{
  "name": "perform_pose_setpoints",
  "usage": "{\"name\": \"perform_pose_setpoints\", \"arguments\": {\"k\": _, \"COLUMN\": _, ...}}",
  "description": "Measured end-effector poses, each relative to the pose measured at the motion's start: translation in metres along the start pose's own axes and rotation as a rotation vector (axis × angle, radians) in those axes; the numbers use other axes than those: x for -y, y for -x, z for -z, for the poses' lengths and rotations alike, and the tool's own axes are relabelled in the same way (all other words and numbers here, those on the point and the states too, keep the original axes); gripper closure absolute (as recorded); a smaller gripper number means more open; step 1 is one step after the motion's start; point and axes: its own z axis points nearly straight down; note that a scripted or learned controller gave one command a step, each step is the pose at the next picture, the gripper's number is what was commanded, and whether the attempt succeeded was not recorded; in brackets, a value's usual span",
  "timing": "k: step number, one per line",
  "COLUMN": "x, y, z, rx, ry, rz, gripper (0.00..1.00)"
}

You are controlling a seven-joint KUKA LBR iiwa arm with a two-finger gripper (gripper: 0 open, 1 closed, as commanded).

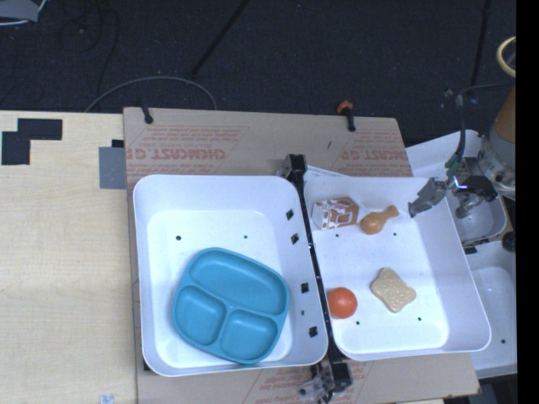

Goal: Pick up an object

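Two-finger grey gripper (440, 190) is hovering at the right white bin's (455, 310) far right rim, grip state unreadable. Nearest pick, the tan plastic drumstick (378, 220), is lying just left of it, long axis left-right.

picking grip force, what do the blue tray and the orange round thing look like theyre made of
The blue tray looks like moulded plastic, matte to satin: uniform colour, rounded compartment walls, soft highlights. The orange round thing looks like a smooth toy fruit, probably plastic or rubber; it is too small in the view to tell which.
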Motion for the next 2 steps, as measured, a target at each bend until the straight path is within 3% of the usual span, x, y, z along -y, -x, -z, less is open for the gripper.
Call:
{"name": "perform_pose_setpoints", "arguments": {"k": 1, "x": -0.002, "y": 0.0, "z": 0.007, "rx": 0.003, "ry": 0.013, "rz": 0.002, "gripper": 0.0}}
{"name": "perform_pose_setpoints", "arguments": {"k": 2, "x": -0.007, "y": -0.002, "z": -0.056, "rx": 0.0, "ry": 0.005, "rz": 0.002, "gripper": 0.0}}
